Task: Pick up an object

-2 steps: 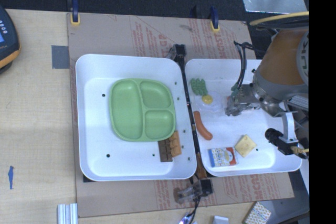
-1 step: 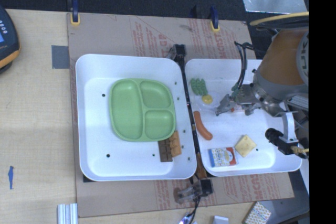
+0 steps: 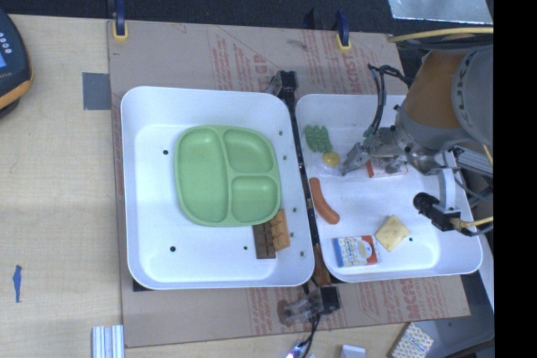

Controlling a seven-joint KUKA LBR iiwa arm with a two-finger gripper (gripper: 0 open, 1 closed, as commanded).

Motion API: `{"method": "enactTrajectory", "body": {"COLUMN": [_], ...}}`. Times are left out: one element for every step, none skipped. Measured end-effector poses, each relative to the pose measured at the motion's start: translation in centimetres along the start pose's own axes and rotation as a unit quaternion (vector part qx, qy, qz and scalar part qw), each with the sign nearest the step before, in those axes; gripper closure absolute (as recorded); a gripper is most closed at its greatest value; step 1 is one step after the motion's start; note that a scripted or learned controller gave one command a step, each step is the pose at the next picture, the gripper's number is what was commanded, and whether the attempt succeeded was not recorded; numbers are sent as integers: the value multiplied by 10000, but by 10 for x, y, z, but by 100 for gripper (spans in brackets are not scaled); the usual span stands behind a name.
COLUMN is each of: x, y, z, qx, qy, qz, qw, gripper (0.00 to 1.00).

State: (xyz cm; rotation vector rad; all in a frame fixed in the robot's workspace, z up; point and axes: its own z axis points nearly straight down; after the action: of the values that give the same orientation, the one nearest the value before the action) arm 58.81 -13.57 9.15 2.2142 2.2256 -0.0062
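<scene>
The end effector (image 3: pixel 354 158), its open-or-closed state indeterminable, hangs near the small yellow round object (image 3: pixel 331 158) in the right white bin (image 3: pixel 436 262); centring directly above it seems advisable.

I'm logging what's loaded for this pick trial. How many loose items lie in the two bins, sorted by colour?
Green: 2, the divided plate and a small ridged piece
Yellow: 2, a small lump and a wedge
Orange: 1, the sausage
Brown: 1, the waffle-like bar
Blue and white: 1, the small carton
Total: 7
</scene>
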Motion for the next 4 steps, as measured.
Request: {"method": "enactTrajectory", "body": {"x": [39, 39, 25, -1], "y": [39, 57, 37, 15], "z": [-49, -3, -1, 0], "qx": [-28, -28, 11, 22], "qy": [24, 15, 19, 25], "qz": [-17, -10, 15, 19], "qw": [10000, 10000, 10000, 10000], "gripper": [0, 0, 0, 0]}}
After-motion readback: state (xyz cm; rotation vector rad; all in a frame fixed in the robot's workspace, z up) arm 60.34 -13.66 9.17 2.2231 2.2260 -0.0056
